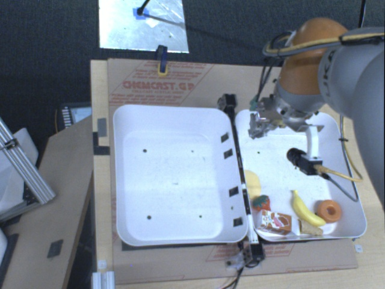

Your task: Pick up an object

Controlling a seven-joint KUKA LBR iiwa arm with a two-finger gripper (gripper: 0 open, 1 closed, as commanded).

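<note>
Two white bins share the bench, and the gripper point(258, 125), its grip unreadable, should drop squarely over the banana point(304, 208) near the right bin point(346, 161)'s front.

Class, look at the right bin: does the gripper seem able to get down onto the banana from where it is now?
Probably yes. The banana lies uncovered near the bin's front, with the gripper over the far end and bare floor between them.

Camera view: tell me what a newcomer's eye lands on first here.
The big grey and orange arm at upper right, its gripper over the far end of the right bin. Next, the bright cluster at that bin's near end: a banana, an orange ring and a small red-and-white packet.
</note>
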